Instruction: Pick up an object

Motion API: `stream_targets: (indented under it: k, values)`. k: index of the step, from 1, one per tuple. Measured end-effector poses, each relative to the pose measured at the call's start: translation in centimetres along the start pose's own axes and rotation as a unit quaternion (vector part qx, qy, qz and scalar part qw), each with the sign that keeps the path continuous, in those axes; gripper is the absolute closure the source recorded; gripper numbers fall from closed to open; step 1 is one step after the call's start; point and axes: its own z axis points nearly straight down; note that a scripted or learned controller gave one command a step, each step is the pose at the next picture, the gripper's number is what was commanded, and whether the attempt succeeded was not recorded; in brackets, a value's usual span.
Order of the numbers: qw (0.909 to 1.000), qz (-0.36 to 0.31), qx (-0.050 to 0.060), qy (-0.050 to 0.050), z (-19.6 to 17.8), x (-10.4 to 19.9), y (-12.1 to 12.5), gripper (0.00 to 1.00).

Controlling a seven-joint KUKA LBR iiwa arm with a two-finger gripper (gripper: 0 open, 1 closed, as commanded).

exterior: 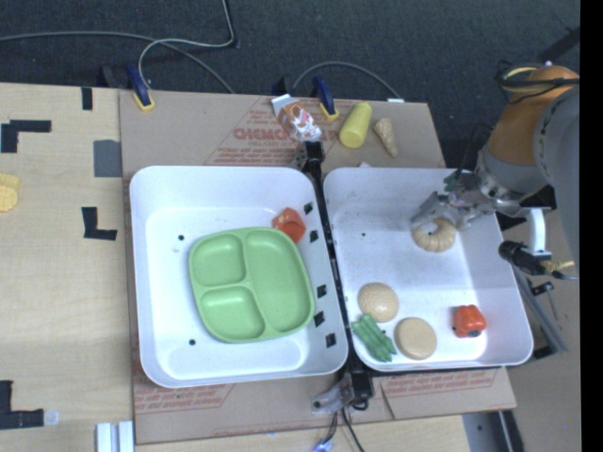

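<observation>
With the gripper (pixel 439 217) low in the right bin (pixel 490 351), I cannot tell how it is set, but the bagel (pixel 434 237) lies just beneath it, so a straight, centred descent seems best.

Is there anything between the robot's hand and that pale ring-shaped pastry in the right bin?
Nothing visible does. The hand sits right above the ring-shaped pastry, near the right bin's far side. The two round buns, the green vegetable and the red piece lie nearer the front, out of the way.
</observation>
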Motion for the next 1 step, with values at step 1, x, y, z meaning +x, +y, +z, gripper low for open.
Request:
stream_targets:
  k: [1]
  values:
    - [1.0,-0.001,-0.002,0.0,-8.05,6.53,0.57,0.0]
